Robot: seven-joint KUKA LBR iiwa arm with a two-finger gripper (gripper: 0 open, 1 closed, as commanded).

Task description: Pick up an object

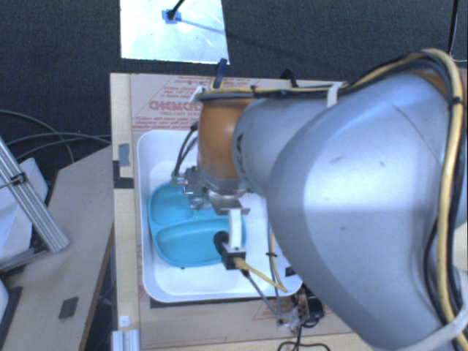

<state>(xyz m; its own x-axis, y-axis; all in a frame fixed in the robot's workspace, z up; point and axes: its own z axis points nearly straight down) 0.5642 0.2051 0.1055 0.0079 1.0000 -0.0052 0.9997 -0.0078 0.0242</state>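
Far left of frame: a silver aluminium rail (33, 203) leans at a slant beside a tan board (77, 218).
Left of centre: a shallow white bin (146, 159) sits on the bench; the arm covers the bench to its right.
In the bin: a light-blue plastic piece (179, 229), scoop-shaped with two hollows, lies in the lower left part. It is the only likely thing to pick.
Upper centre: a shiny metal sheet (172, 20) lies on the dark floor.
Writing: red print on the cardboard (164, 93) behind the bin, too blurred to read.
Centre: the gripper (219, 207) hangs low under the orange band (216, 134), just over the blue piece's right edge.
Fingers: I cannot tell whether they are spread or pressed together.
Right half: the grey arm (351, 203) looms large.
Step, as I judge it: the reach down to grasp; no hold is visible.
Next move calls for: fingers astride a thin rim, since the hollows are broad.
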